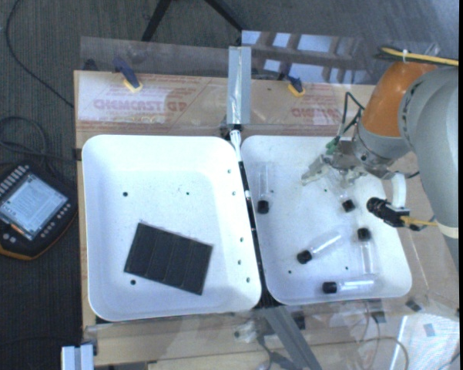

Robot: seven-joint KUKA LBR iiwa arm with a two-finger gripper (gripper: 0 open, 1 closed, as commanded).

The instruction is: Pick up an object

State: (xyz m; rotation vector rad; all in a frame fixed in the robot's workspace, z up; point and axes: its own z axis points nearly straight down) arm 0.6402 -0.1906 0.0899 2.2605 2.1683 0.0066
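Near the front wall of the right bin (pixel 400 284) a clear tube (pixel 347 286) with a black cap lies flat, long axis left-right, cap pointing left. Beyond it a second tube (pixel 319 248) lies slantwise, cap at its lower left, and a third (pixel 365 253) stands lengthwise near the right wall. A fourth (pixel 261 185) lies along the left wall. The gripper (pixel 333 169) hovers at the far side, well apart from the front tube; its fingers look spread and hold nothing. The left bin (pixel 100 206) holds a dark flat panel (pixel 169 257).

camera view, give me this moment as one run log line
arm: over right bin far side | gripper: above bin floor, nothing seen held | right bin: clear black-capped tubes lying loose | left bin: dark flat panel
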